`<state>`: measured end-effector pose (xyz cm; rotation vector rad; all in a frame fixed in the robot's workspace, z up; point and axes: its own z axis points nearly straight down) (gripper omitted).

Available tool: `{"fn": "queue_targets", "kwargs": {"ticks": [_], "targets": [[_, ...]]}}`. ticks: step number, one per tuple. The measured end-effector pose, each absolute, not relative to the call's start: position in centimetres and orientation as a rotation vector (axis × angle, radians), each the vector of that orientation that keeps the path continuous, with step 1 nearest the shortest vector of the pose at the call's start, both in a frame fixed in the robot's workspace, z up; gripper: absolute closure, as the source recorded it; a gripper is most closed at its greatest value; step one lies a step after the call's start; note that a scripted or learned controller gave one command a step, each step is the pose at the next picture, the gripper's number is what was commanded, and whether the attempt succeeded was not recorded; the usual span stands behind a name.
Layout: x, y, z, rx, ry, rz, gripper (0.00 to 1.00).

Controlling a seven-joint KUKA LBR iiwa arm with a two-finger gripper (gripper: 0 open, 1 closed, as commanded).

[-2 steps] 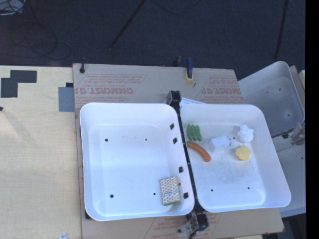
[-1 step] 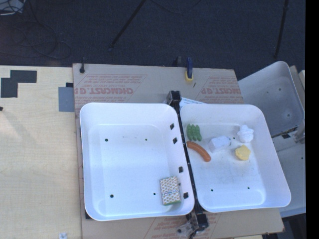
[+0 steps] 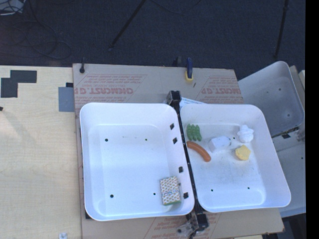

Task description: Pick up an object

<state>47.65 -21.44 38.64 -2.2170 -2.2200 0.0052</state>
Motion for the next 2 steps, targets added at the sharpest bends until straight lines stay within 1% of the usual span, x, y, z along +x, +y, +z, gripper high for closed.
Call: {"fn": "queue_targets", "kwargs": {"ticks": [1,2], "targets": [[47.6,-19.9,34.7,-2.213,-2.217,0.008,1.0],[47.7,-21.4,37.8,-2.22,-2.219,0.005,1.0]]}}
